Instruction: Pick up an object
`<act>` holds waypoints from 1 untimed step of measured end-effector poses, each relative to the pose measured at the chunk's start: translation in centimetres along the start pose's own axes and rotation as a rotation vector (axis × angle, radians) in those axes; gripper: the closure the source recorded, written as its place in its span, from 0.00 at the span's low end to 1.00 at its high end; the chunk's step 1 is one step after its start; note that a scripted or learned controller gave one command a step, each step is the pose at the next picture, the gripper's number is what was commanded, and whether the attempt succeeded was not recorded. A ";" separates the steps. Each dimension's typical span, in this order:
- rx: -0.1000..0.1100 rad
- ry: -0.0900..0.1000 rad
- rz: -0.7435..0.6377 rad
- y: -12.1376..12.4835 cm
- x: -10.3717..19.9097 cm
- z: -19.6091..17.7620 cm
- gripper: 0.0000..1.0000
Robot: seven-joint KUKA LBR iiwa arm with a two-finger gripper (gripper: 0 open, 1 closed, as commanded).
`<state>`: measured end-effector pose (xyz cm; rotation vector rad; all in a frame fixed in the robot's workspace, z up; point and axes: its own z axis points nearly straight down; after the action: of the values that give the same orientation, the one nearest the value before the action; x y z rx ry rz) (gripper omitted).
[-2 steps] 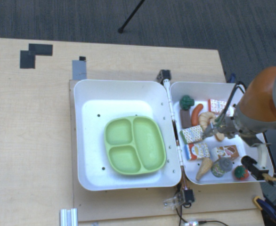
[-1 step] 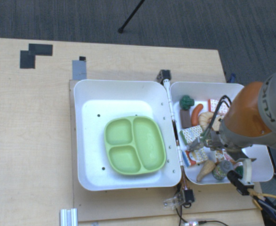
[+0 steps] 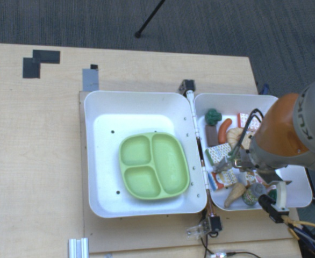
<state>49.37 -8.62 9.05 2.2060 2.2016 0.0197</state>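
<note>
The grey arm [image 3: 300,128] with its orange band [image 3: 278,128] fills the right side of the view, closest to the camera, reaching down into the right bin [image 3: 302,190]. Its end effector [image 3: 238,163] sits low among a heap of small items in that bin, and whether it is apart, together, or clamped on anything cannot be told, since the wrist and clutter hide it.

The objects to be picked lie piled in the left half of the right bin. At the far end is a dark green broccoli-like piece [image 3: 213,116], with a red sausage-shaped item [image 3: 224,129] just beside it. A pale, lumpy object [image 3: 234,137] touches the sausage's near end. Below that lies a patterned white packet [image 3: 217,153], and nearer the front a tan, cone-like piece [image 3: 234,194] and a dark green round item [image 3: 250,196] rest close together under the arm. A red-and-white checked piece [image 3: 244,119] shows at the far side, next to the orange band.

The left bin [image 3: 101,160] holds a light green divided plate [image 3: 154,165] with three compartments, lying flat near the bin's right half.

Both bins stand side by side, touching, on the light wooden bench [image 3: 34,160]. Black marks [image 3: 39,62] sit on the bench's far left, well apart from the bins.
</note>
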 end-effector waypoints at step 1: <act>0.000 0.000 0.001 0.0 0.0 0.0 0.00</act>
<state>49.36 -8.60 9.04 2.2067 2.2010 0.0198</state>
